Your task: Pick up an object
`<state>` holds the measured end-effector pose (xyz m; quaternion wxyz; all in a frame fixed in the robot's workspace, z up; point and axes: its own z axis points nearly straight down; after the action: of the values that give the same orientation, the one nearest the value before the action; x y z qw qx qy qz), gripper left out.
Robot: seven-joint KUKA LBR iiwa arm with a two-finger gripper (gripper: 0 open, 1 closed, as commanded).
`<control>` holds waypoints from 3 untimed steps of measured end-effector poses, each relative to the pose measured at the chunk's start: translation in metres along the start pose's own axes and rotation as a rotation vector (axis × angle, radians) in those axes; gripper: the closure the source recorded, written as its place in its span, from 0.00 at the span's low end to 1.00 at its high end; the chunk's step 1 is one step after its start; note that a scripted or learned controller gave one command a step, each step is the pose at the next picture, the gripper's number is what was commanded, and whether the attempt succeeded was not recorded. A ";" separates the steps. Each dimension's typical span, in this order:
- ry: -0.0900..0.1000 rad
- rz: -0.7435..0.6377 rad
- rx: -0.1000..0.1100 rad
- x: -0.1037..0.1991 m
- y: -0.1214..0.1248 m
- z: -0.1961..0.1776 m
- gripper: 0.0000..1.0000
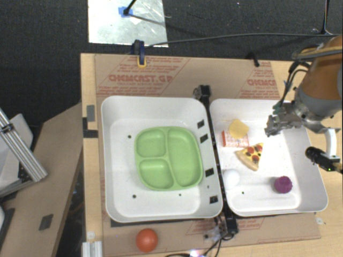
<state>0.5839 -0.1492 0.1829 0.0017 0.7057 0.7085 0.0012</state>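
White left bin (pixel 115 159) – green tray (pixel 168 158) | right bin (pixel 316 194) – pizza slice (pixel 251 156), purple ball (pixel 283 184) | gripper (pixel 272 125) jaws: unclear

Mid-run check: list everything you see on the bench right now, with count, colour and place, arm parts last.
left bin: 1, white, left half of bench
right bin: 1, white, right half of bench
divided tray: 1, green, three compartments, middle of left bin
yellow block: 1, yellow, upper middle of right bin
red-and-white card: 1, partly under the yellow block
toy pizza slice: 1, yellow and red, centre of right bin
white ball: 1, right bin, near left wall
purple ball: 1, right bin, lower right
orange ball: 1, on bench in front of left bin
gripper: 1, grey, above right bin's upper right
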 end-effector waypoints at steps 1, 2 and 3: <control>0.000 -0.001 -0.002 0.007 0.005 -0.047 1.00; -0.001 -0.002 -0.003 0.007 0.007 -0.101 1.00; 0.002 -0.005 0.004 0.066 0.000 -0.087 1.00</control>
<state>0.5829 -0.0832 0.2695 -0.0005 0.7038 0.7104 0.0006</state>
